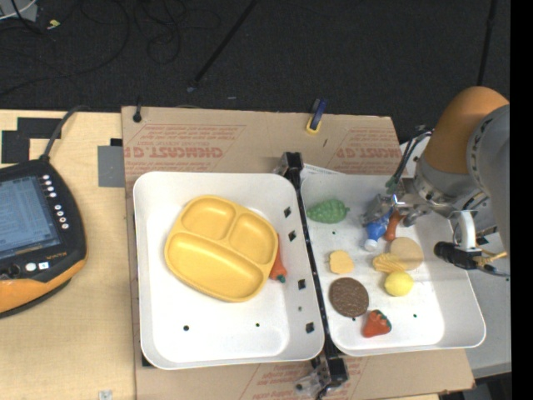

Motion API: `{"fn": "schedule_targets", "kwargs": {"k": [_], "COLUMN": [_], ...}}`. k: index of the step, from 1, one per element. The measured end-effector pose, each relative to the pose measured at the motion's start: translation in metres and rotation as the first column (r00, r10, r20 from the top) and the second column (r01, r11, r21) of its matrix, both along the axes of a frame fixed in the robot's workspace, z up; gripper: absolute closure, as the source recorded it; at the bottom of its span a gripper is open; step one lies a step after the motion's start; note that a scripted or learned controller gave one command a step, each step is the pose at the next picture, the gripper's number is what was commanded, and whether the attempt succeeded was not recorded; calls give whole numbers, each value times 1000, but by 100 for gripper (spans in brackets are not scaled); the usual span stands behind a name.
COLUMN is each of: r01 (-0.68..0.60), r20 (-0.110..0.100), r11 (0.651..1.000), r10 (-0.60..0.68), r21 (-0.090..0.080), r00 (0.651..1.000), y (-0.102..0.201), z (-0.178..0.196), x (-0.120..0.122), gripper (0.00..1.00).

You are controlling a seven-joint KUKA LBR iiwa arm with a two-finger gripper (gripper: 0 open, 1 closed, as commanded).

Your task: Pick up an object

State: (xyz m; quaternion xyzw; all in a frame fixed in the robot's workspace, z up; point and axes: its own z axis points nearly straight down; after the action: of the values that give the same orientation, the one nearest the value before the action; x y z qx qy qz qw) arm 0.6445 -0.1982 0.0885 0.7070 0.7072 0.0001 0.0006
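Observation:
The right white bin (454,327) holds several small toy foods: a green leafy piece (327,212), a blue and white item (374,232), a tan bun (407,247), a yellow lemon (399,284), a yellow wedge (341,262), a brown round cookie (348,297) and a red strawberry (376,324). My gripper (393,209) hangs low over the bin's upper right part, right above the blue item and a small orange piece (391,225). Whether it touches either one is unclear.
The left white bin (158,323) carries a yellow divided plate (221,247), with a red-orange bit (278,269) peeking from under its right edge. A black divider (304,248) separates the bins. A teach pendant (33,223) lies at the far left.

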Motion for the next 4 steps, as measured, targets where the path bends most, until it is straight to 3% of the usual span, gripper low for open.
{"fn": "schedule_targets", "kwargs": {"k": [1,2,3,4], "r01": [-1,3,0,2], "r20": [-4,-7,-3,0], "r11": [1000,1000,1000,1000], "r10": [1,-3,0,-2], "r21": [2,2,2,-2], "r00": [1000,1000,1000,1000], "y": [46,9,34,-17], "z": [-1,-1,-2,0], "x": [-1,-54,-1,0], "gripper": [0,0,0,0]}}
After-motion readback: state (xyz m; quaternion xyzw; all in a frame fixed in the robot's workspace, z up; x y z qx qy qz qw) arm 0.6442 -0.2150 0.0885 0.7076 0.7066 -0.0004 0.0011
